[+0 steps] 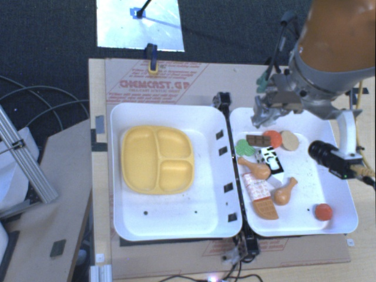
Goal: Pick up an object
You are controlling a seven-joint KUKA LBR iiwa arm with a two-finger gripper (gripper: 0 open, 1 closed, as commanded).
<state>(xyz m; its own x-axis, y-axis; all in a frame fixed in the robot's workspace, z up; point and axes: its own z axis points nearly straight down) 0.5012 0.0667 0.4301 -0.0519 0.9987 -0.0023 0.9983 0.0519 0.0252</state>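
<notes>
Just below the pincer (262, 120) lies a chocolate bar (257, 140).

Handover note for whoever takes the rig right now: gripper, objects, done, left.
Gripper: hovering over the far edge of the right bin; nothing visible between its fingers, open or shut unclear.
Objects: all in the right bin. Green piece, brown bar, red-orange round piece and tan round piece clustered nearest the gripper; two drumsticks lower down; small red piece at the near right.
Left bin: yellow divided tray.
Done: no pick visible.
Left: descend, grasp one object, lift.
</notes>
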